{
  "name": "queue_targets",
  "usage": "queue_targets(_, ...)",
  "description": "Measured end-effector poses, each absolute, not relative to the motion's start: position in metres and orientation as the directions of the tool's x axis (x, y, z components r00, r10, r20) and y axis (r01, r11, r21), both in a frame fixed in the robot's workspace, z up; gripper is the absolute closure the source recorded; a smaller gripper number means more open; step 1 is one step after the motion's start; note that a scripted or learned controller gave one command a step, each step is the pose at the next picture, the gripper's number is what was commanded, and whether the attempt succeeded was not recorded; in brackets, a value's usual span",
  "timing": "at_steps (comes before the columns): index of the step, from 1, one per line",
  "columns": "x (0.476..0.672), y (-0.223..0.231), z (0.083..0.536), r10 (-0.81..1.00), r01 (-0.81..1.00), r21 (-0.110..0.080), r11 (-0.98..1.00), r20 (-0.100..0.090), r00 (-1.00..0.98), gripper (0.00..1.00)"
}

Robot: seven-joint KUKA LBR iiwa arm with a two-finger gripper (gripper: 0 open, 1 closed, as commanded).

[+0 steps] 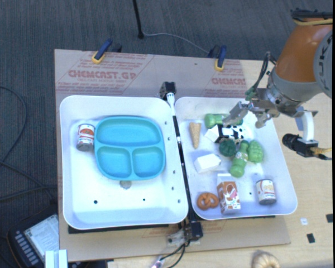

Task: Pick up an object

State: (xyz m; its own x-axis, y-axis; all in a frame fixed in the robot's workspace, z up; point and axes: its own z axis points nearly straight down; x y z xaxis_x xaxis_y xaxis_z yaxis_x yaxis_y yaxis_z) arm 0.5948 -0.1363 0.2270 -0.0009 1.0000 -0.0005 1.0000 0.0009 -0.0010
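I see the gripper (250, 114) hovering over the right bin (287, 197), near its far edge — fingers spread open, nothing between them. Just below them sits a cluster: a black-and-white cow toy (231, 132), green pieces (254, 151) and a white block (207, 162). The left bin (72, 205) holds a blue divided plate (129, 147) with a can (85, 136) beside it.

blue and yellow clamps (103, 50) on the cardboard sheet (128, 74), black cable (137, 10) across grey carpet (33, 21)
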Motion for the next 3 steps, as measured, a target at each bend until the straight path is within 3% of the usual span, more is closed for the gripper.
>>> queue_targets(1,0.565,-0.146,0.107,1.0,1.0,0.012,0.0,-0.005,0.0,0.0)
queue_targets(2,0.566,-0.146,0.116,1.0,1.0,0.014,0.0,-0.007,0.0,1.0)
queue_targets(3,0.493,-0.101,0.197,1.0,1.0,-0.001,0.001,0.0,-0.001,1.0)
